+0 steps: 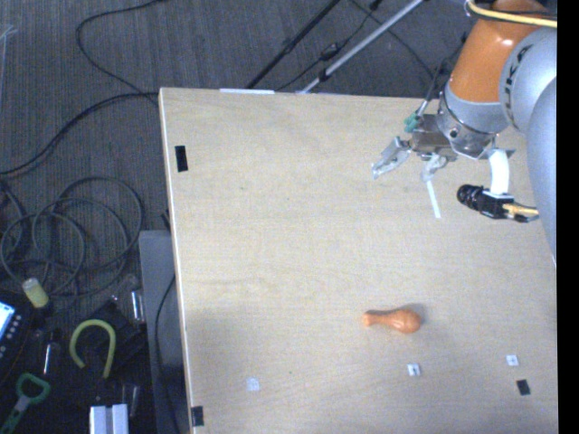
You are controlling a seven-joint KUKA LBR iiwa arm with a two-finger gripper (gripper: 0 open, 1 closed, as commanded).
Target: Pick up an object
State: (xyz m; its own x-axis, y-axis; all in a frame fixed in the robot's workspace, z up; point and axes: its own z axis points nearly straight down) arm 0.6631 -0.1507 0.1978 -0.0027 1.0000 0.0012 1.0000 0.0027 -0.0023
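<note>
A small orange object (393,320), shaped like a gourd with a narrow neck pointing left, lies on the tan bench top (271,242) toward the lower right. My gripper (407,192) hangs over the upper right part of the bench, well above and slightly right of the orange object in the view. Its two thin fingers (389,162) are spread apart and open, with nothing between them. The grey arm with its orange band (484,57) comes in from the right edge.
A black part with a yellow tip (493,202) sticks out beside the wrist. Small black and white markers (413,369) dot the bench near its front; another black marker (181,158) sits at the left edge. Cables and tools (81,242) lie on the floor to the left.
</note>
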